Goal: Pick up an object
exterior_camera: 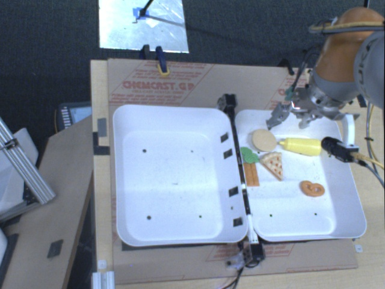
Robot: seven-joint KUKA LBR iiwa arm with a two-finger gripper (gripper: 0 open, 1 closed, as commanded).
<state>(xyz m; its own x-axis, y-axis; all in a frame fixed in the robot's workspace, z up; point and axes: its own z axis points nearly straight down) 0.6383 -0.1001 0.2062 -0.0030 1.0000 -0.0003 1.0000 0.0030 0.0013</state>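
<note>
- Nearest the camera in the right bin (346, 221) lies a small pretzel (312, 189), flat and light; it looks like a rigid toy, best pinched across its outer loops.
- Beyond it, near the divider, a pizza slice (273, 164) and a thin brown strip (251, 174) lie side by side, with a green leaf-like piece (248, 156) just above the strip. All three are low and thin, so hard to get fingers under.
- Farther back sit a round tan cookie (263, 140) and a yellow bottle (299, 146). The bottle seems the easiest pick: bulkier, probably smooth plastic, so grip across its body's middle.
- Farthest, the claw (292, 118) hovers over the bin's back edge, prongs spread and holding nothing.
- Left bin (174, 173) rests beside it on the counter (72, 161).
</note>
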